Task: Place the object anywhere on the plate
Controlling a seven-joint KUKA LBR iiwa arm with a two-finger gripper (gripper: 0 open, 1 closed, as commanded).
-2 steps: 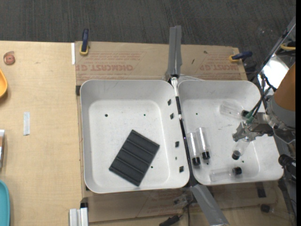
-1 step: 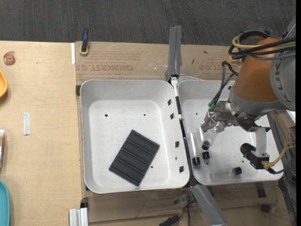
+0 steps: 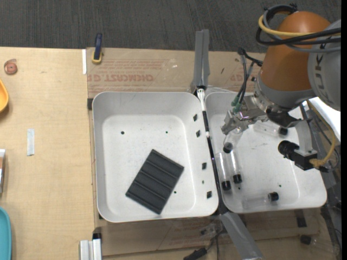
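A dark grey ribbed rectangular plate (image 3: 155, 181) lies flat and askew on the floor of the left bin (image 3: 108, 145). My gripper (image 3: 231, 182) hangs low over the left side of the right bin (image 3: 309, 194), close to the divider. Its two clear fingers (image 3: 225, 184) end in black tips that stand slightly apart, with only white bin floor between them. A small dark object (image 3: 274, 197) sits on the right bin's floor near the front edge, to the right of the fingertips and apart from them.
The arm's orange band (image 3: 295, 42) and grey wrist loom over the right bin's back half, with cables trailing. A black fitting (image 3: 293, 151) juts over the bin's right side. Black clips line the rims between the bins (image 3: 209, 145).
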